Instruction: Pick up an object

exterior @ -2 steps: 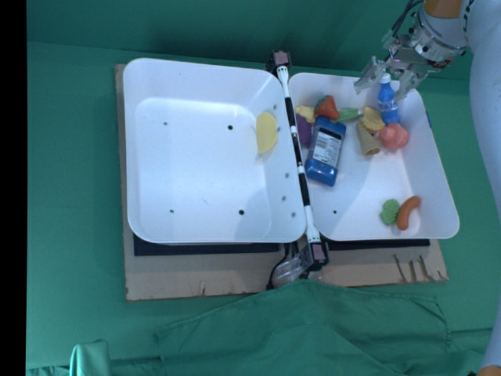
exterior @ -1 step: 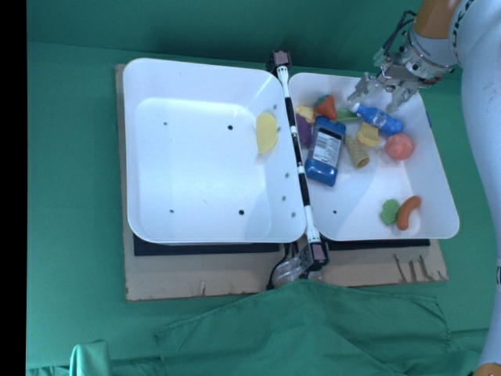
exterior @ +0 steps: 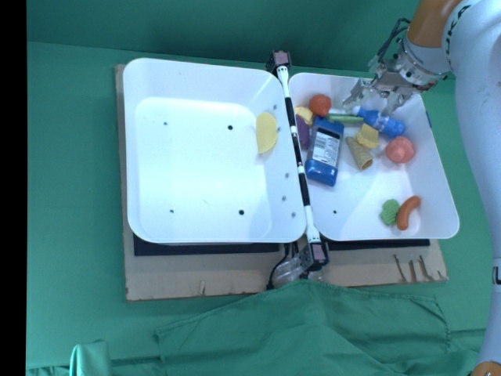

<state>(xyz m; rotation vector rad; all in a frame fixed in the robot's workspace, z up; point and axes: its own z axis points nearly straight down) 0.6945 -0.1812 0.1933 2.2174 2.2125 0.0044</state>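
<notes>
one fixed overhead camera looks down slantwise on both bins (exterior: 141,84).

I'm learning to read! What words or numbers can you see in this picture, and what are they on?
"KU": letters on the grey arm, cut off, near its orange band.
Blue packet in the right bin: white label with print, too small to read.
Nothing else readable.
</notes>
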